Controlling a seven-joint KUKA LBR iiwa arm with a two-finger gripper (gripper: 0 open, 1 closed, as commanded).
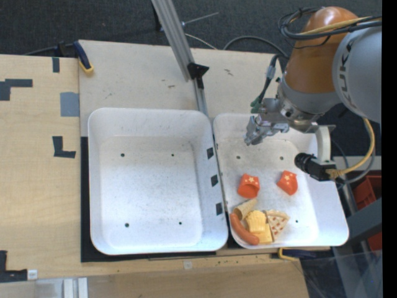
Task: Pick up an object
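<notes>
Metallic end effector over right white bin, finger state unclear, blocky orange toys, glossy sausage, waffle-textured wedge.

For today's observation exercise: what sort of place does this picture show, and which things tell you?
Probably a robotics lab test bench: a robot arm reaches over two white bins, and toy food pieces lie in the right one.

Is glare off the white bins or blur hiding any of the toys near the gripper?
Camera view: light is even and soft; the right bin shows no blown-out glare. The two orange blocks and the food pile read clearly, with faint shadows. The gripper is slightly soft, its fingers hard to resolve. The left bin shows grey speckling.
</notes>
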